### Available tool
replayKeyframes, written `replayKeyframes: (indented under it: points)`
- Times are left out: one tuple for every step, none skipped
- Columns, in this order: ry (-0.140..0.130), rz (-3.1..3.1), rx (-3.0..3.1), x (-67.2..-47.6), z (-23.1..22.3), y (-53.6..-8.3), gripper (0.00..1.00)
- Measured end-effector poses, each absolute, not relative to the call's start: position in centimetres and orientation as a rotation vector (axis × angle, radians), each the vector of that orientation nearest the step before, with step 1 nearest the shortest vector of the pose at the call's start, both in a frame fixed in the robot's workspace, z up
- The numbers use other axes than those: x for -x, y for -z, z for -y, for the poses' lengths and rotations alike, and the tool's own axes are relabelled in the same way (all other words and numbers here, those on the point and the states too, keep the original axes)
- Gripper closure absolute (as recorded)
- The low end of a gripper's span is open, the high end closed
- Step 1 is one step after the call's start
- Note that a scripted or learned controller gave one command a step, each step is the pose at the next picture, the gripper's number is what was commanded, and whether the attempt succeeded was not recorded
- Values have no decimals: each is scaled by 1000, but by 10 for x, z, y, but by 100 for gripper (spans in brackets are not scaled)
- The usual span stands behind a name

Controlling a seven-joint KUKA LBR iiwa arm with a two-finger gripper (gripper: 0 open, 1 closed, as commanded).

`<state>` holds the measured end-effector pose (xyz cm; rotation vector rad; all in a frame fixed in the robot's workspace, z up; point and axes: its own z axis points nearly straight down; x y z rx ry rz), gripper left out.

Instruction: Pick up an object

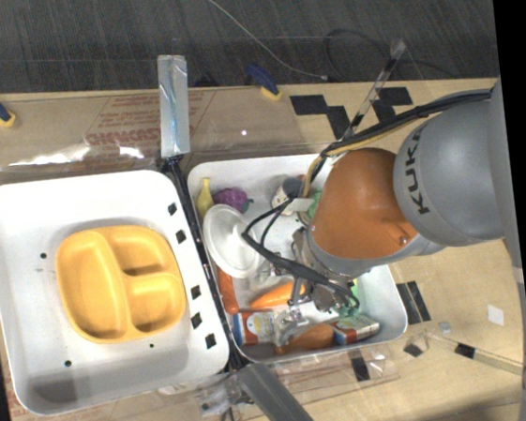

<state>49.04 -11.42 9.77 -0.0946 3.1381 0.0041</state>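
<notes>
My arm, grey with an orange band (362,208), reaches in from the right and hangs over the right bin (392,305). The gripper (313,301) points down into the bin's front half, right above a heap of objects. Under and beside it lie an orange piece (271,296), a printed orange-and-white carton (257,327) and a green item (349,304). Whether anything sits in the gripper is hidden by the wrist and the clutter. A white bowl (228,240) lies to the gripper's left.
The left bin (18,214) holds a yellow divided tray (120,280). At the right bin's back are a purple object (232,199) and a small yellow one (204,197). Black cables (270,228) loop from the wrist over the bowl.
</notes>
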Motion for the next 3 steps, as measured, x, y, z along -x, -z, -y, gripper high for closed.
replayKeyframes:
  points:
    - [-1,-3131,155,-500,123,-98,0]
    - [6,-3103,375,-498,165,-99,0]
    - [6,-3103,376,-498,165,-99,0]
